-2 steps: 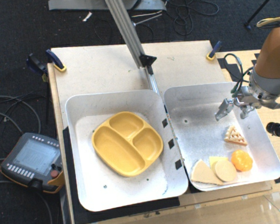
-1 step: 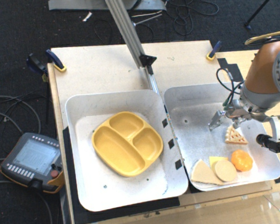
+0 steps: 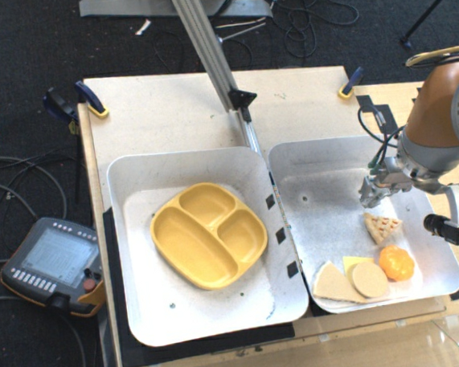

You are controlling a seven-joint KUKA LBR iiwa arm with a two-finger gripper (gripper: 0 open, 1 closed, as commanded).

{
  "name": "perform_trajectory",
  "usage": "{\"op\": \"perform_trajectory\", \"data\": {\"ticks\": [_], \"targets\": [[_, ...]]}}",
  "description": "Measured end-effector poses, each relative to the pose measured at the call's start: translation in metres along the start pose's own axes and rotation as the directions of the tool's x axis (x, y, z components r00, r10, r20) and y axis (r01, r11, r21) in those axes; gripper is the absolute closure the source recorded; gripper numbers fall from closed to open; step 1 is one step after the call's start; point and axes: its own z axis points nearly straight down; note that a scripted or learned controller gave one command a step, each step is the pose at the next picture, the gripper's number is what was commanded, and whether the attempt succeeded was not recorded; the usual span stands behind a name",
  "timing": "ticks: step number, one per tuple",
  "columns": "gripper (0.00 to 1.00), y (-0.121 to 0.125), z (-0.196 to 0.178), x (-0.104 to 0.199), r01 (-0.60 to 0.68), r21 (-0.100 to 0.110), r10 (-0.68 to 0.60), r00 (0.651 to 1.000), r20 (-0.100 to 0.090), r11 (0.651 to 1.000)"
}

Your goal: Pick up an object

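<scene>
**Camera view: end effector over right bin, no object held**

From my remote station I see the end effector [image 3: 373, 191] low over the right bin [image 3: 319, 186], near its far right part. I cannot tell how its fingers stand; no object shows between them. A tan waffle-patterned wedge [image 3: 382, 226] lies just beside and nearer the camera from it. An orange round piece [image 3: 396, 263] sits below the wedge, touching a tan disc [image 3: 370, 280], which overlaps a pale wedge slice [image 3: 330, 283] at the bin's near edge. The left bin [image 3: 137, 228] holds a yellow divided plate [image 3: 209, 235], upright. Both bins rest on the surface [image 3: 165, 104].
</scene>
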Motion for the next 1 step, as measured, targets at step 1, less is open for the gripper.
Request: {"op": "perform_trajectory", "data": {"ticks": [1], "targets": [[1.00,0.0005,-0.0429,-0.0016,0.001,-0.003,-0.001,1.000,0.001,1.000]]}}
